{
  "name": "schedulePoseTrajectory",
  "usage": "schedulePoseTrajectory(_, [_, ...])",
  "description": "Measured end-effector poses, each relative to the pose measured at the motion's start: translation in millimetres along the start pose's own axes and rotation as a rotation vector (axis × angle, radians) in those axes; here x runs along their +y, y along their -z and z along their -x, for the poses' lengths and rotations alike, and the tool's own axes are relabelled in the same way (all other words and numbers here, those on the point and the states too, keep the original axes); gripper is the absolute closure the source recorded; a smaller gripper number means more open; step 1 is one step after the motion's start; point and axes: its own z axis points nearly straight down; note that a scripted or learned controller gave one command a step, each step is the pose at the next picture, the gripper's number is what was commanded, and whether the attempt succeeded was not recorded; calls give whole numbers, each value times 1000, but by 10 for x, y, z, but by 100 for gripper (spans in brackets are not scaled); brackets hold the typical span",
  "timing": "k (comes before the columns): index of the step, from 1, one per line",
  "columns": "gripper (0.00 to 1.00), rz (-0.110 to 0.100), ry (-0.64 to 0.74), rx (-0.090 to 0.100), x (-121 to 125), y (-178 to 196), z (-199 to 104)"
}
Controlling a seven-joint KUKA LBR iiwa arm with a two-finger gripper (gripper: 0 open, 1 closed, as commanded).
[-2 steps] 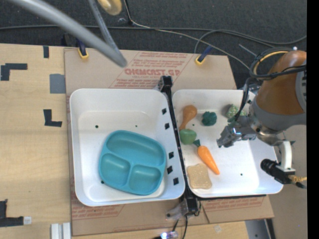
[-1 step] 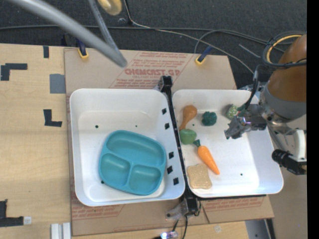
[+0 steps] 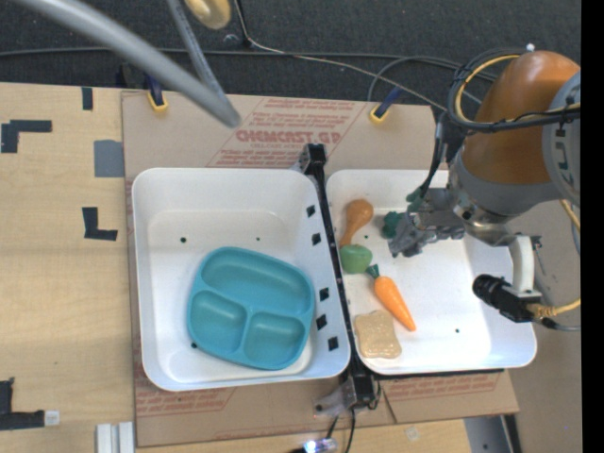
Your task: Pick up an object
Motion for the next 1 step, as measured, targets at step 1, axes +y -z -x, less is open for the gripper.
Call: schedulePoseTrajectory(1, [100,-1,-1,-1,95,-42,-508])
